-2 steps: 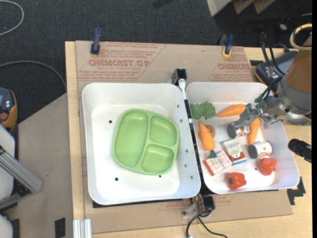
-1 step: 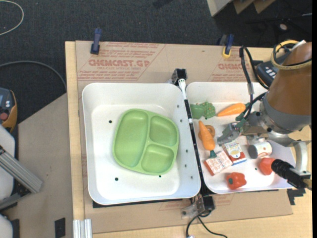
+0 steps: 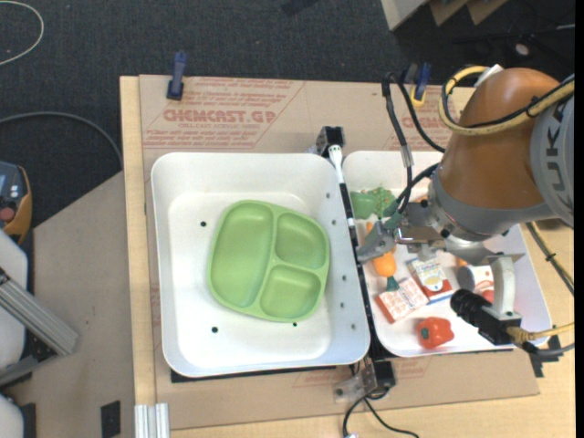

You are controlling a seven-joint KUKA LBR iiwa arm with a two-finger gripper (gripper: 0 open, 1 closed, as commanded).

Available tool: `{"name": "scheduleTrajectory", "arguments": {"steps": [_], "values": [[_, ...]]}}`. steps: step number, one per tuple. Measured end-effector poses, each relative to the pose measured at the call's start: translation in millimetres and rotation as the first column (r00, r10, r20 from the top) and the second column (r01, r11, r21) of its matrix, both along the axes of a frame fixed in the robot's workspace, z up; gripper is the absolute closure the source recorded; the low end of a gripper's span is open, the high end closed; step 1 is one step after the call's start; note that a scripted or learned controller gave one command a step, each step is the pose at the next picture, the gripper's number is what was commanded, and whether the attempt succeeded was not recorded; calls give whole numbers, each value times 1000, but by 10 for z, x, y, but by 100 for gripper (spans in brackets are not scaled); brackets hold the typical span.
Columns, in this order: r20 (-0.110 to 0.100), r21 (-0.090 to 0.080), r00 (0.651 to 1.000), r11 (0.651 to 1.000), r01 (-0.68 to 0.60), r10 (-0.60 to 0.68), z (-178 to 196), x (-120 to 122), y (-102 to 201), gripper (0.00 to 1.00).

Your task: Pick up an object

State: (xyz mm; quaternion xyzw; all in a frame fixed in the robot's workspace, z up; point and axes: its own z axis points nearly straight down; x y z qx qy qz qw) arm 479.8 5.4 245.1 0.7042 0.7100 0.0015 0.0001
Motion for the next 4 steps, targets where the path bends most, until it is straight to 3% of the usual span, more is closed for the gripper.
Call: {"name": "scheduleTrajectory", "arguments": {"steps": [1, 2, 3, 4], "values": [[1, -2, 1000, 1000, 7, -7, 99, 5, -42, 100], [-4, -2, 1000, 1000, 9, -9, 49, -5, -46, 100], [-4, 0, 1000, 1000, 3, -3, 23, -8, 406, 100], [11, 0, 1000, 1000, 5, -5, 1089, 8, 446, 100]]}}
